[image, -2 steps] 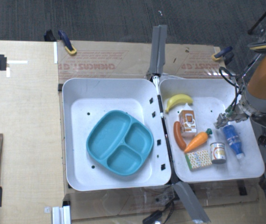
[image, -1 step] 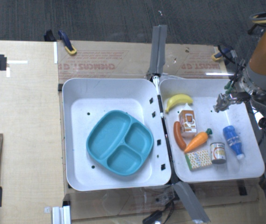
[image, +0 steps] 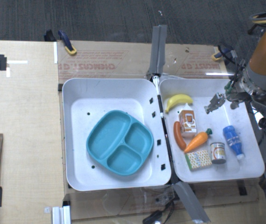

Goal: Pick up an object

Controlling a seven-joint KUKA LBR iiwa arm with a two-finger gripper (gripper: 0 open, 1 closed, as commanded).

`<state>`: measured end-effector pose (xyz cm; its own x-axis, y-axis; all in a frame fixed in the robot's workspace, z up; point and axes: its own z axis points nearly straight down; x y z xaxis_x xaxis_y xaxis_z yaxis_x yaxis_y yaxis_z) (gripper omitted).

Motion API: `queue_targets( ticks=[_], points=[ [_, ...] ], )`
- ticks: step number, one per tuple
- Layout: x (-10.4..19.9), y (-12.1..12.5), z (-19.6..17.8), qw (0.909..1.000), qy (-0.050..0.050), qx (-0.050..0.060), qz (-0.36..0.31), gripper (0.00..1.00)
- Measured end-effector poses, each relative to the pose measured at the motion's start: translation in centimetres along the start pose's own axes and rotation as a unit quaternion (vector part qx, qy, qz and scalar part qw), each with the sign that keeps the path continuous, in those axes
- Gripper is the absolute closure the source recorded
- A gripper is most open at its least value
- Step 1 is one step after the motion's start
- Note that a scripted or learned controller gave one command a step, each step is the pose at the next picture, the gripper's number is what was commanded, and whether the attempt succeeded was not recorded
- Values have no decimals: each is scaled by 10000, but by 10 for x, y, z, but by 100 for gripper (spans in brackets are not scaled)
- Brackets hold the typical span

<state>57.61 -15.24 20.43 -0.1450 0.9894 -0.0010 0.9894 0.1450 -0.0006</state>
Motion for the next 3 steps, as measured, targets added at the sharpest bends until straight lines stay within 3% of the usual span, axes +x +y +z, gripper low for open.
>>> queue_targets(
  ticks=[1,2,3],
  points=[
    [4,-20,102,9998,-1,-4,215,0],
    [10,-77,114,9998,8,10,182,0],
    [9,-77,105,9998,6,8,200,100]
  ],
)
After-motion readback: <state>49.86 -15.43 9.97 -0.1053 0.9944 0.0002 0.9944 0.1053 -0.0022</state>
